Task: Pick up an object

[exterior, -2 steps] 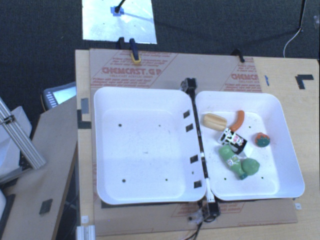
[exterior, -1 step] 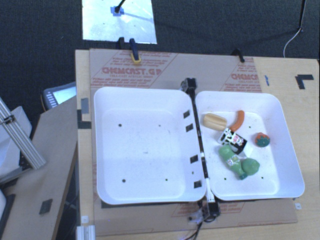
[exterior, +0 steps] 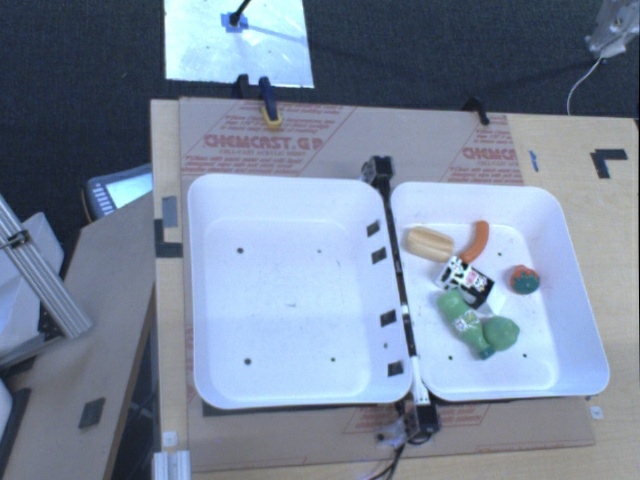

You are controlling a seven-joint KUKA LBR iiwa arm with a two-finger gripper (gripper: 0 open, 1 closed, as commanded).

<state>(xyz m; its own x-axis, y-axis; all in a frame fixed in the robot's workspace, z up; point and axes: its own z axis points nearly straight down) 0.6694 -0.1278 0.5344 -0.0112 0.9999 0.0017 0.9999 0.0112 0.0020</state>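
Targets cluster mid right bin (exterior: 570, 268): tan bread roll (exterior: 429, 242), long axis left-right; orange carrot (exterior: 478, 239) beside it, slanted, tip toward far wall. Black-white box (exterior: 467, 280) touches green toys (exterior: 478, 323); teal ball (exterior: 524, 280) apart. Risk: crowding, fingers nudge neighbours, grasp slips. Finger state: cannot tell. Left bin (exterior: 290, 288) adjacent.

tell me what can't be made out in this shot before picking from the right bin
- Small black and white printed object, camera view: too small and blurred to identify.
- Two soft green lumps: they touch, so where one ends is unclear.
- Round teal and orange object: too small to name.
- Grey metal part at the top right corner: cut off by the edge, so whether it is the tool is unclear.
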